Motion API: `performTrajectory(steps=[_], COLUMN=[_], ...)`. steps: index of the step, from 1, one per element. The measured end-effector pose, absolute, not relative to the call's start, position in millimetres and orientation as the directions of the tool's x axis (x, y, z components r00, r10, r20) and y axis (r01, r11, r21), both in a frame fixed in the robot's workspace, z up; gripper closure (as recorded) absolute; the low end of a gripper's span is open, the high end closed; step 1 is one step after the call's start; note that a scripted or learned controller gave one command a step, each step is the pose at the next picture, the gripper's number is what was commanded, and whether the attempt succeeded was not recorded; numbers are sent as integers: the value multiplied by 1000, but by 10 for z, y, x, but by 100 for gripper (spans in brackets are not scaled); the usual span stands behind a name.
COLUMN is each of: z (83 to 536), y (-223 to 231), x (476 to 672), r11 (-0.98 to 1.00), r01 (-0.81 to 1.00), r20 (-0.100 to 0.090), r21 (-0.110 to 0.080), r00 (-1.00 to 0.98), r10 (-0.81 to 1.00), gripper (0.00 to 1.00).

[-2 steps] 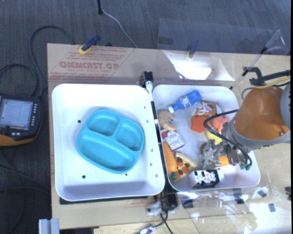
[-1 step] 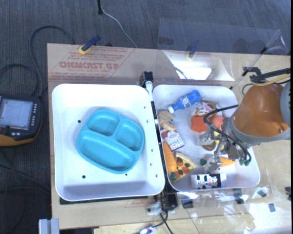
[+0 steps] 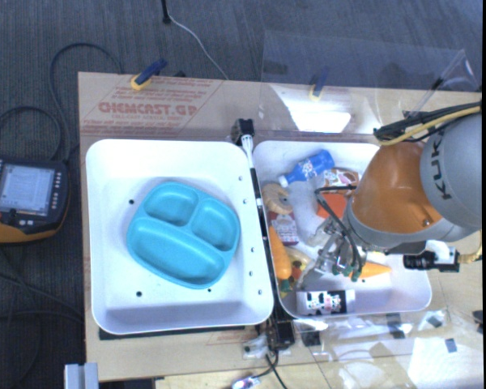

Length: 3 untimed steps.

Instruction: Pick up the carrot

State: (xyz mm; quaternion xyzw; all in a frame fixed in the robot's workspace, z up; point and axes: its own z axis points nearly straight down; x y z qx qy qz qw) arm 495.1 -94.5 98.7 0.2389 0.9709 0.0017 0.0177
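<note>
Carrot (image 3: 281,261) lies in the cluttered right bin (image 3: 389,301); blue tray (image 3: 185,232) fills the left bin (image 3: 113,298); gripper (image 3: 334,259) state unclear.

Even, bright overhead light fills the scene, with soft, faint shadows. The left bin (image 3: 105,241) glares near white, washing out its rim detail. A bright patch of glare sits on the clear sheet (image 3: 320,120) above the right bin (image 3: 405,298). The arm (image 3: 401,193) casts a soft shadow over the clutter below it. The picture is slightly soft and grainy throughout.
</note>
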Motion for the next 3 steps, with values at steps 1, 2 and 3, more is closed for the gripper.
performTrajectory(steps=[1,2,3], z=[922,923,917], y=[-973,-1327,-965], x=[5568,5050,4907], r11=[762,887,608], r01=[648,462,794], r20=[-11,-21,-20], r21=[3,6,13], r00=[-761,-887,-608], r10=[648,462,794], gripper=[0,0,0])
